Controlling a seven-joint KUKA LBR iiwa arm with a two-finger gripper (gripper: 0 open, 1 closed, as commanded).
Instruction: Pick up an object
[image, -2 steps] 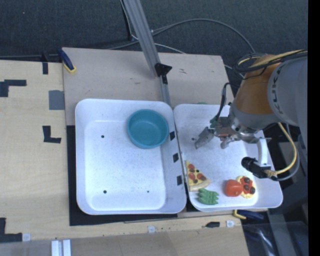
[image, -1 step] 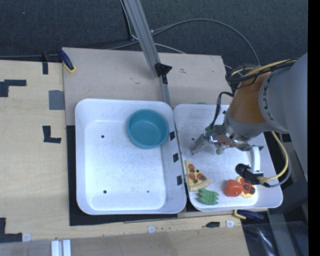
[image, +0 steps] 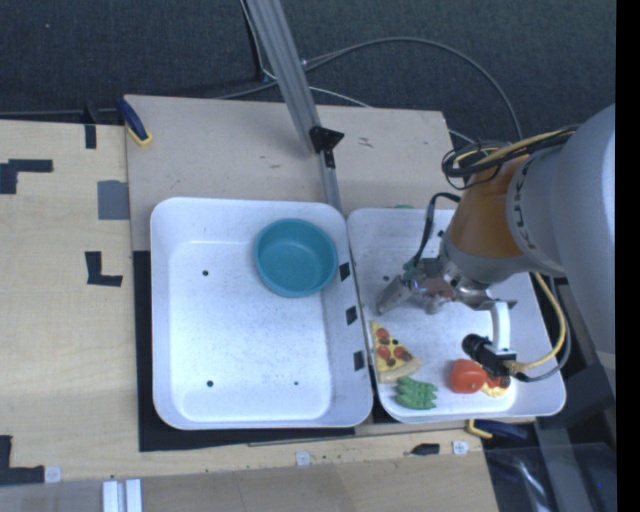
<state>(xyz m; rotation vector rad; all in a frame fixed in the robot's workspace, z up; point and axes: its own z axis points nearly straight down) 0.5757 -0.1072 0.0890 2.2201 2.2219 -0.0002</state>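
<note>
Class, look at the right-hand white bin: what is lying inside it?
Inside the right bin: a pizza slice toy, a green toy and a red-orange toy. The arm hides the floor beneath it.

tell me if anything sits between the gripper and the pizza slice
Nothing visible does. The gripper hangs over the right bin, just above the pizza slice, with bare bin floor between them. The green toy and the red toy lie beyond the slice, off that path.

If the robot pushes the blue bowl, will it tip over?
Probably not. The blue bowl sits upright, wide and low, in the left bin, so it would likely slide. It looks like light plastic, and its smooth round rim may slip from a pinch.
</note>
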